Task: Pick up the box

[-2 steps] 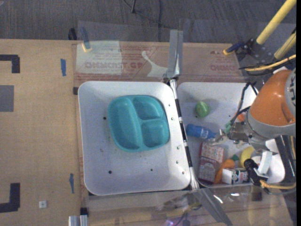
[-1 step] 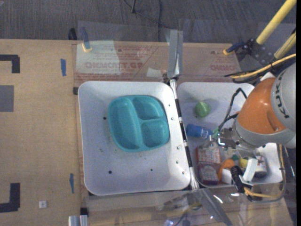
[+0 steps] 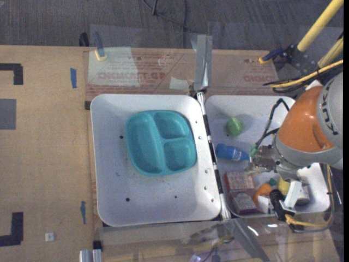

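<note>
Pinkish-red, the box point(image 3: 240, 190) lies flat near the front-left corner of the right bin point(image 3: 246, 109), not lifted, with the arm's wrist just to its right over that bin, so the whole pickup looks undone, and the jaws' state I cannot tell.

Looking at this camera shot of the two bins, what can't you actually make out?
- Gripper: the arm hangs over the right bin, covering its own working end and the bin floor below.
- Box: its printing is too small to read, and its right side runs under the arm.
- Small orange and yellow things beside the box: partly covered, too blurred to name.
- Green ball and blue bottle are plain.
</note>
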